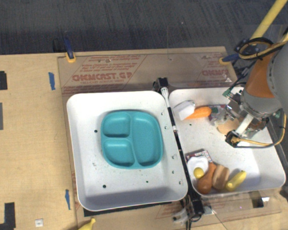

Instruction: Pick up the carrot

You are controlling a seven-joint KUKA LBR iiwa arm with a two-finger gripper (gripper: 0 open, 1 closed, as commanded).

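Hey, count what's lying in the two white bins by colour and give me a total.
Teal: 1, divided plate
Orange: 1, carrot
White: 2, one by the carrot, one near the front
Yellow: 2
Brown: 2
Total: 8

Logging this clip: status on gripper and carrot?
Gripper low in right bin, fingers unclear. Carrot lying free beside it. White item touching carrot's left end.

The two white bins (82, 140) look like smooth, slightly glossy plastic. The teal divided plate (132, 138) is matt plastic. The tabletop (30, 158) looks like plain brown cardboard or wood, dull. The carrot (200, 113) has a smooth, plastic-like skin.
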